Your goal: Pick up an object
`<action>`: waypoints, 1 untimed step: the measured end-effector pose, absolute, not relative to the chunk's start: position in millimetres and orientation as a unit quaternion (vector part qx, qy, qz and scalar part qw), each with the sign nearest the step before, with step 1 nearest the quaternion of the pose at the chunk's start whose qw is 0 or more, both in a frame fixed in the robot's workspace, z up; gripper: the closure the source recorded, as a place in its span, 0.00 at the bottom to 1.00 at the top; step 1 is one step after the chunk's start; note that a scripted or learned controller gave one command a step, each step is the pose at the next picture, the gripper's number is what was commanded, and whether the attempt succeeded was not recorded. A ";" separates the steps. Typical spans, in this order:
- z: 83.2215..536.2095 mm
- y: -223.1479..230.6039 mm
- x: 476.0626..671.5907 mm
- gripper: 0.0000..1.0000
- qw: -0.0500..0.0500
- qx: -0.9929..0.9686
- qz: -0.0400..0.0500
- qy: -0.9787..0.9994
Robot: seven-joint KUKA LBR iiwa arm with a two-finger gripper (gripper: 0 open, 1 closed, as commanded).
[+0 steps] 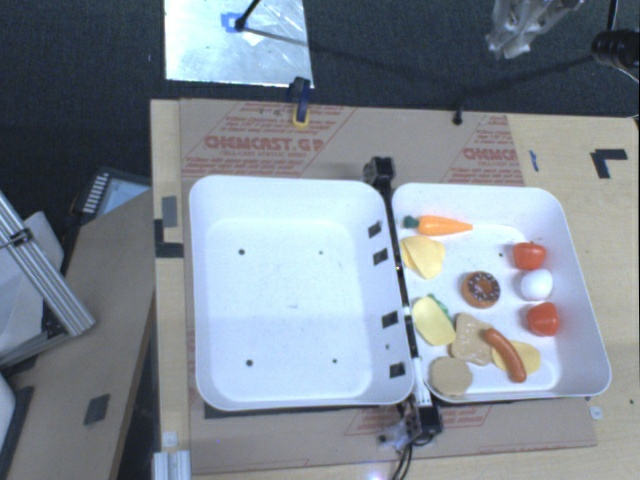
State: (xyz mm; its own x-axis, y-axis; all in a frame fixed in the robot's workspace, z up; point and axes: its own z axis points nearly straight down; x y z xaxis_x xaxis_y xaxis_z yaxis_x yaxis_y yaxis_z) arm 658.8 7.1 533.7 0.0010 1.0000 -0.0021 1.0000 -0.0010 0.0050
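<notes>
Camera view: gripper (520, 18) parked high at one o'clock, well off the desk (330, 138), blurred, its opening impossible to tell. Nothing lifted yet; whole pick judged still ahead. Toy food crowding the right bin (575, 268) at four o'clock: carrot (443, 225), doughnut (481, 288), egg (536, 284), sausage (505, 354). Left bin (290, 288) at eight o'clock. Dark carpet (80, 68) beyond.
</notes>
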 end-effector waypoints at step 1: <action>536.6 27.1 578.7 1.00 0.000 0.705 0.002 0.709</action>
State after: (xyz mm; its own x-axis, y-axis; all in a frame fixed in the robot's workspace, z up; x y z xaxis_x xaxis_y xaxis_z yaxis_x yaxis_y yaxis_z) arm 578.7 27.1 536.6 -0.0060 1.0000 0.0020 1.0000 0.0060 0.0027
